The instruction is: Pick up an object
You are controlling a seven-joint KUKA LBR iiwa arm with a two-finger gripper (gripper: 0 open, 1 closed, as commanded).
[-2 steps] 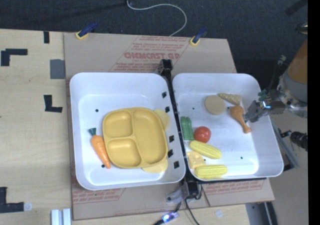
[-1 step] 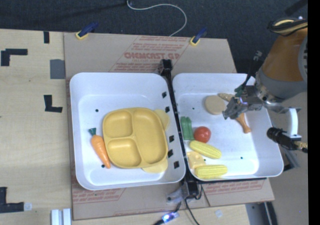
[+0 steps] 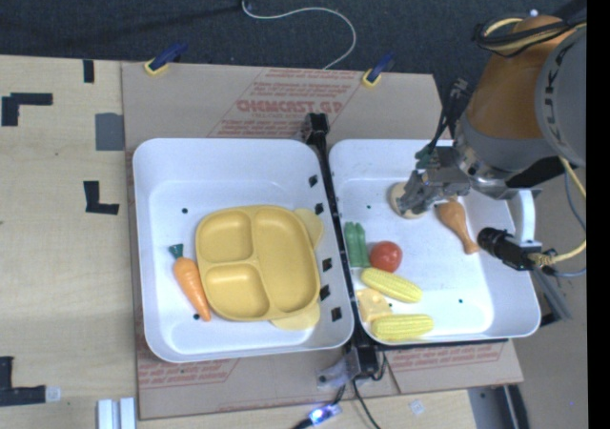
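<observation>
From where I stand, the arm (image 3: 534, 84) has reached in over the right bin (image 3: 477, 317), and its gripper (image 3: 424, 191) hangs low at the far part of that bin, right above a tan drumstick-shaped toy (image 3: 456, 220). The pale knob end of that toy sits just under the gripper, while the browner end trails toward the near right. I cannot tell whether the gripper is spread or pressed together; its dark body hides the tips, and nothing is plainly pinched between them.

The rest of the right bin's contents lie nearer the front: a green vegetable piece (image 3: 355, 244) against the divider, a red tomato (image 3: 385, 255) just beside it, and two yellow corn cobs (image 3: 392, 285), one (image 3: 401, 326) close to the front wall. In the left bin (image 3: 157, 227) a yellow divided plate (image 3: 257, 260) rests in the middle with an orange carrot (image 3: 191, 286) at its left side.

I judge this to be the grasp step, with the gripper down at the drumstick and the lift not yet made. The toy still seems to lie on the bin floor. The next move calls for a firm closure across the narrow neck near the knob, then a straight rise; a grip on the rounded end alone could let it slip out.
</observation>
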